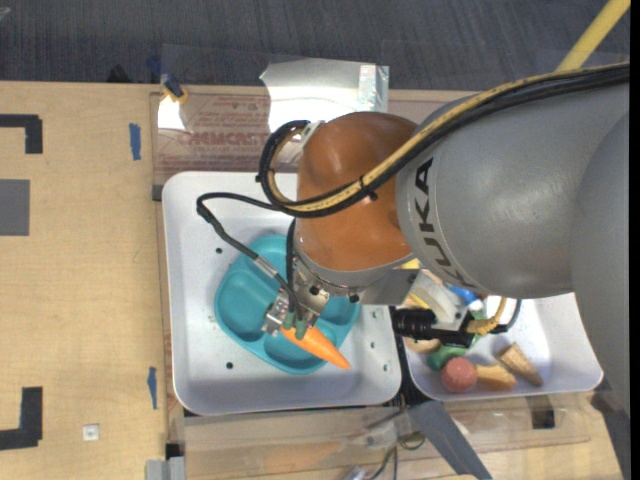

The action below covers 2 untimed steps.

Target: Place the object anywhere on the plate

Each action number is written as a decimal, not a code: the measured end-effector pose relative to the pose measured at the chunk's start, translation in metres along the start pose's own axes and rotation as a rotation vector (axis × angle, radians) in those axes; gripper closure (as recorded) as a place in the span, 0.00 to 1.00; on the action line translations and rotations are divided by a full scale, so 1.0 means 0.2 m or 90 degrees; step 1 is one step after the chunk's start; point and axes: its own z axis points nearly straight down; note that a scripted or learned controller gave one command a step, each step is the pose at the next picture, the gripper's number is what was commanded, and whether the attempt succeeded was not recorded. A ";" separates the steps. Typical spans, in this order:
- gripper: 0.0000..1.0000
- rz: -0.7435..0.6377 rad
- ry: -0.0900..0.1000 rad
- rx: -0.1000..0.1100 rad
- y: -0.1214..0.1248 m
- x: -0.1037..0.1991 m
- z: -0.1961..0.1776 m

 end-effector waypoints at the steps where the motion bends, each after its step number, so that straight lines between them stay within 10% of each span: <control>1: 1.00 -0.190 -0.006 -0.007 0.38 -0.35 -0.02; 2: 0.00 -0.189 -0.006 -0.007 0.38 -0.35 -0.03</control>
